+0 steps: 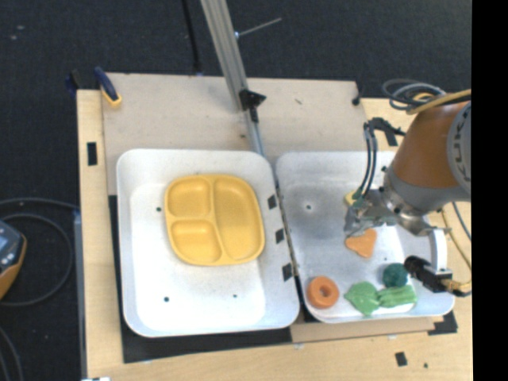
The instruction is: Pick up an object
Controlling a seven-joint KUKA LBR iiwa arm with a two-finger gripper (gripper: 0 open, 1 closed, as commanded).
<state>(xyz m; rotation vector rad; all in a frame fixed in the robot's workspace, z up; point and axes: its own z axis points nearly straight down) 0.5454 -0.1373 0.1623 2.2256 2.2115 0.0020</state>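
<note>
Below, beige bench (175,109) on dark floor (79,22)

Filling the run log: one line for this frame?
hand over right bin | orange wedge just below | ring, green toys near front | yellow tray in left bin

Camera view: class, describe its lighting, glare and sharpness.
Camera view: even overhead light, soft shadows; the white bins look slightly washed out; the whole frame is mildly soft, and the pincer above the orange wedge is too indistinct to read.
</note>
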